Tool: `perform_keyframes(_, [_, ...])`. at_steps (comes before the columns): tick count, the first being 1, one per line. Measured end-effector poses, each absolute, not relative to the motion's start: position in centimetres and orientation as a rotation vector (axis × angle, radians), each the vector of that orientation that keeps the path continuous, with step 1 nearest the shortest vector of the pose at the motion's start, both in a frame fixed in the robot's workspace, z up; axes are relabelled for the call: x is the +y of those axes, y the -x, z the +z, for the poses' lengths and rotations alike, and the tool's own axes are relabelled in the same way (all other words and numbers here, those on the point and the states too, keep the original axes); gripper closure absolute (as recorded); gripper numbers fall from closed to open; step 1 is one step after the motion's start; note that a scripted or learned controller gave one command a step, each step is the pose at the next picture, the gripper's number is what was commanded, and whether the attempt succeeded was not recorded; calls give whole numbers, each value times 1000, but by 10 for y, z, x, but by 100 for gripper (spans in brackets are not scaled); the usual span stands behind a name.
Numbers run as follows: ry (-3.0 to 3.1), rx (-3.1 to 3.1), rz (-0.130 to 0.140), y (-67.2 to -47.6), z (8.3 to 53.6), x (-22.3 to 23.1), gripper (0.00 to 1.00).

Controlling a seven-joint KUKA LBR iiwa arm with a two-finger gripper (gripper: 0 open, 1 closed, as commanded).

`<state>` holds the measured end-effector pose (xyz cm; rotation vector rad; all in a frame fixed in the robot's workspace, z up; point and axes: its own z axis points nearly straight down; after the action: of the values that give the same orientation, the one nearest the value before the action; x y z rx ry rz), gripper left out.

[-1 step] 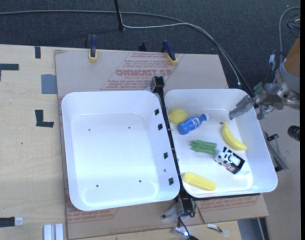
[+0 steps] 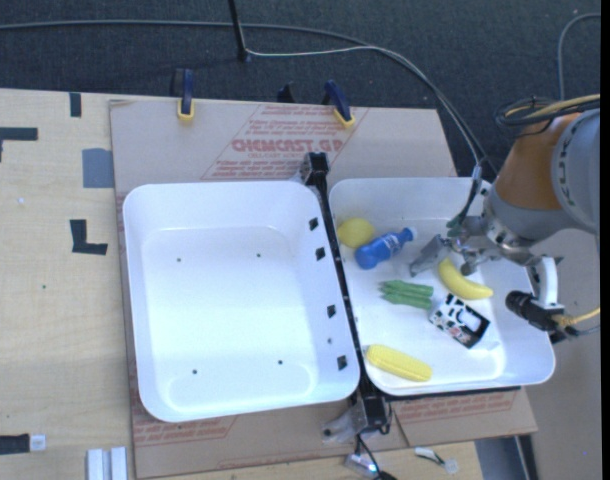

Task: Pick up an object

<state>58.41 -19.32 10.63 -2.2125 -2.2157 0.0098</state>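
The tool (image 2: 447,256), fingers spread and gripping nothing, hangs in the right white bin (image 2: 415,190) near the table's right edge, touching a curved yellow plastic banana (image 2: 463,282) beside green bean pods (image 2: 406,293)

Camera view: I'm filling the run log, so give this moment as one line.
pincer over right bin | at banana | blue bottle left of it | no grasp seen

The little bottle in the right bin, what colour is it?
The bottle is blue with a lighter blue cap, lying on its side. The camera view from above shows it clearly.
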Motion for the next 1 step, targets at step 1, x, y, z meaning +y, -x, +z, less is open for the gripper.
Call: perform_keyframes(1, [2221, -2220, 2, -592, 90, -216, 0])
